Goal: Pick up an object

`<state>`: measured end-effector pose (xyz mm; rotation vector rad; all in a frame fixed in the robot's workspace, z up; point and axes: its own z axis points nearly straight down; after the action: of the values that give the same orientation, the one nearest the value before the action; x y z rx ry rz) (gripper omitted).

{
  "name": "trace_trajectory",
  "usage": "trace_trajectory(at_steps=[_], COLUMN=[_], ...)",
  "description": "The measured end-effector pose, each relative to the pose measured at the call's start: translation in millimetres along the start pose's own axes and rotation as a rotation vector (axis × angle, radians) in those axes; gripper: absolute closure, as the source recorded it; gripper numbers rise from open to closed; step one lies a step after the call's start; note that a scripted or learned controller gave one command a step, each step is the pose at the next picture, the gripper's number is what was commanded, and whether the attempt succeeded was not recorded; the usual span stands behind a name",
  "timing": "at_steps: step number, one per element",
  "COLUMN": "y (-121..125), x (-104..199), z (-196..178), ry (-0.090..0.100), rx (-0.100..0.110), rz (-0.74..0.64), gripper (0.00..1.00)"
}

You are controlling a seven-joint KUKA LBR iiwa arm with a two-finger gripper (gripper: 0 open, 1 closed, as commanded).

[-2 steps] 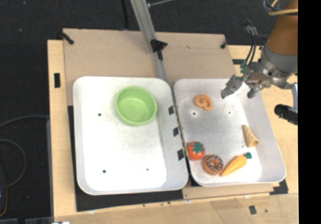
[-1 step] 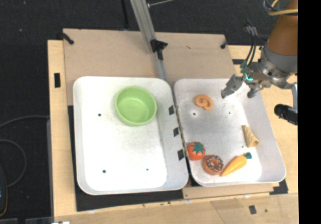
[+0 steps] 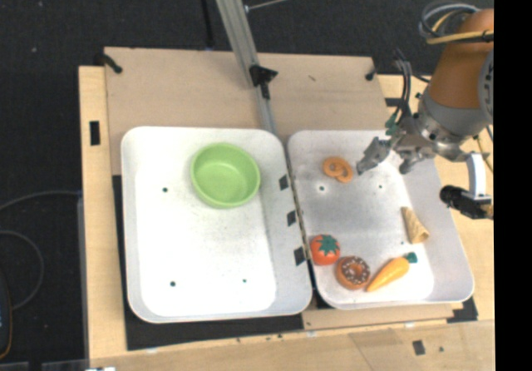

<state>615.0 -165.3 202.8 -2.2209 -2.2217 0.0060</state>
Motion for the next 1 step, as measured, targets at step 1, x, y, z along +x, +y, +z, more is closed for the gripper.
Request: trace_trajectory(at_steps=[1], y=[3.0], x=[-0.4], z=[61.8], ry=[0.001], rx=[0.002], rz=[0.002], gripper=[0.00])
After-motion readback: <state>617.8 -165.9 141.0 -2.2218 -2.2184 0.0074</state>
